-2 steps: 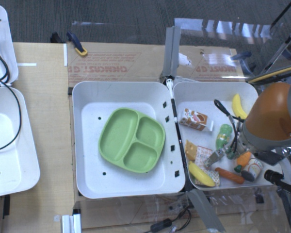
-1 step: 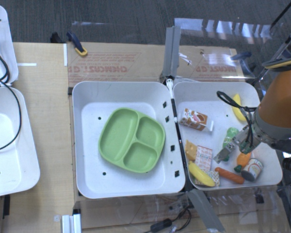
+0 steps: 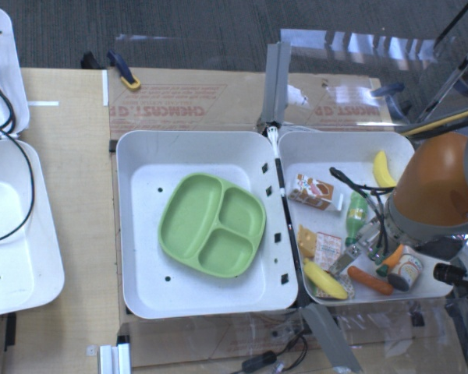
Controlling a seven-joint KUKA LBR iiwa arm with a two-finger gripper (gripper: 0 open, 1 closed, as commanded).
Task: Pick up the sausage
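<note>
Sausage (image 3: 370,280) lies near the front wall of the right bin (image 3: 421,293), long axis running left-right, slightly tilted. Gripper (image 3: 357,249) hangs just above-left of it; whether it is spread or closed, cannot tell.

Light: bright, even, from overhead on my feed.
Glare: streaks on the clear panel (image 3: 390,49) upper right.
Shadows: faint, soft under the green plate (image 3: 212,224).
Focus: slightly soft, grainy throughout.
</note>
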